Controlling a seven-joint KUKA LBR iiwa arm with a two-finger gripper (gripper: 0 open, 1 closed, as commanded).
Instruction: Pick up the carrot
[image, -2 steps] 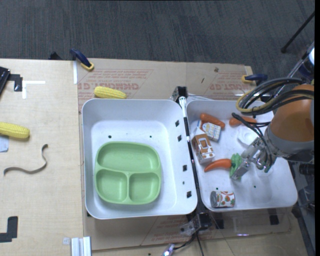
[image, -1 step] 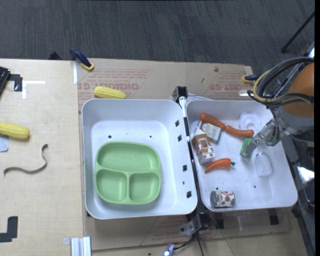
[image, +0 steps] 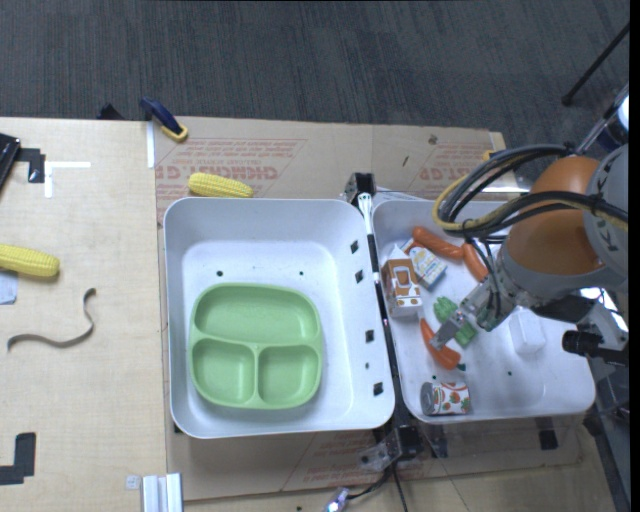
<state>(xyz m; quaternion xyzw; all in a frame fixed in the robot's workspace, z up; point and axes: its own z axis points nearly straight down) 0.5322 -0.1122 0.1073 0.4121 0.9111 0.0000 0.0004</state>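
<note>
Two shallow white bins sit side by side on cardboard printed with red lettering too small to read. The left bin (image: 185, 300) holds one green divided plate (image: 257, 347) with three compartments. The right bin (image: 560, 385) holds two small cartons — one orange and white (image: 402, 287), one with green on its face (image: 428, 266) — plus a small can (image: 446, 398) lying near the front wall; none of their labels is legible.

Three orange carrots show in the right bin: two (image: 438, 241) (image: 475, 262) near the back, and one carrot (image: 438, 345) beside the orange carton. The gripper (image: 458, 330) sits right over that third carrot, touching it; whether its fingers pinch it cannot be told.

Two corn cobs (image: 219, 185) (image: 28, 261) lie outside the bins.
</note>
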